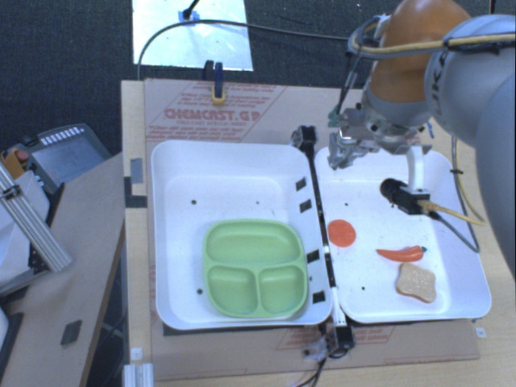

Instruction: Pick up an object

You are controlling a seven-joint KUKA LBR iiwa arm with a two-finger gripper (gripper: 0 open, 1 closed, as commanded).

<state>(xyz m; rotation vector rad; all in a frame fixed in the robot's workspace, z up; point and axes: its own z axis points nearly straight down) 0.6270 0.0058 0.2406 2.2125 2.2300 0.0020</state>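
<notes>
Right bin (463, 216) holds three pickable things, taken here from the orange disc (342, 233) as landmark. Chili (401, 254): to the disc's right and a little nearer the camera, apart from it. Toast (416, 282): beyond the chili again, toward the bin's near right corner, just beside the chili but seemingly not touching. Left bin (173, 216), on the disc's far side of the divider, carries a green tray (255, 268) with three compartments.

Step in hand, as I judge it: approach and choice of target. The disc lies flat and thin, likely hard for two fingers to get under. The chili looks the better bet, being narrow and raised; fingers should straddle its short axis, squarely, and come straight down so it does not roll off. The toast sits close enough to be nudged, so centre well.

Gripper (342, 153): hangs over the bin's back left part, well behind the disc, near the divider. Nothing is between its fingers; how wide they stand I cannot tell from here. Wrist points down, orange band above it, grey arm sweeping in from the right.
</notes>
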